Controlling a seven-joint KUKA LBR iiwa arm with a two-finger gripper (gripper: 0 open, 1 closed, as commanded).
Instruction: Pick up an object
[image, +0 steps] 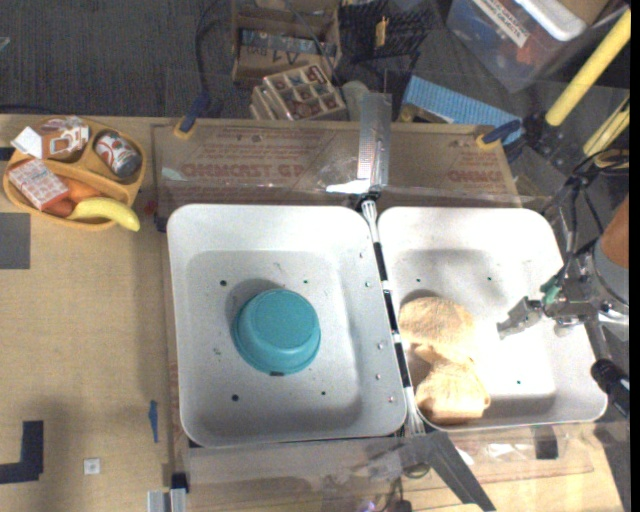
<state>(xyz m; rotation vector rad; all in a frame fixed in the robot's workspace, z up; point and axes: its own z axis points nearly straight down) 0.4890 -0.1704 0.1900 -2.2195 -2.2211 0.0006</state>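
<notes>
A teal bowl (278, 330) lies upside down in the middle of the left bin (200, 250). Two tan, bread-like lumps sit in the right bin (470, 240): one (436, 322) by its left wall, the other (452, 392) just in front of it near the front left corner. My gripper (522, 315) reaches in from the right and hangs over the middle right of the right bin, a short way right of the upper lump and apart from it. I see nothing in the gripper.
A yellow tray (60, 195) with toy food and a banana (106, 211) stands on the bench at the far left. Cardboard (260, 165) lies behind the bins. The divider (385, 300) between the bins runs front to back.
</notes>
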